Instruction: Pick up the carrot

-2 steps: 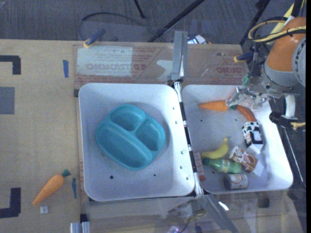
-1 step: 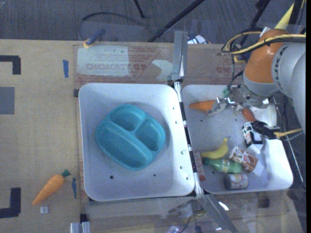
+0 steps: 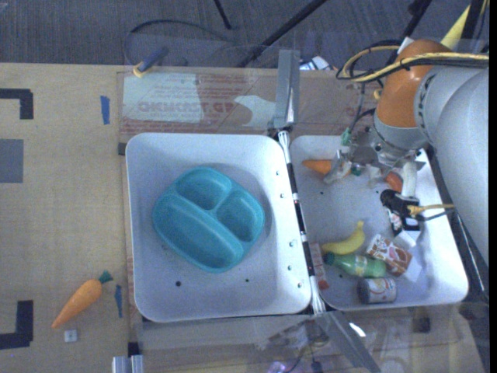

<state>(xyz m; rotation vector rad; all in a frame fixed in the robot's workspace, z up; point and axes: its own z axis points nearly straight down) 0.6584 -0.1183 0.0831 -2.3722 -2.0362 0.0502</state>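
Carrot (image 3: 314, 165): small orange piece lying flat in the right bin (image 3: 454, 282), in its upper-left corner as the camera sees it, near the wall shared with the left bin (image 3: 155, 286). The end away from the arm looks narrower; the other end meets the gripper (image 3: 342, 168).

Gripper: low over the bin floor, at the carrot's near end, touching or just beside it. I cannot tell whether it is open or closed because the wrist covers the contact. No grasp recorded.

Reading of placement: the arm enters from the right, so it meets the carrot end-on. The nearby wall probably leaves little room for any other approach.

Other contents of the right bin are banana (image 3: 347, 242), green bottle (image 3: 359, 266), can (image 3: 377, 290) and carton (image 3: 389, 254). They are clustered toward the lower edge, well apart from the carrot, so they should not interfere.

Left bin: teal divided plate (image 3: 208, 217).

Note: a second carrot (image 3: 78, 302), with a green top, lies on the worktop (image 3: 54, 208) outside both bins at lower left. The arm's position suggests the bin carrot is the target.
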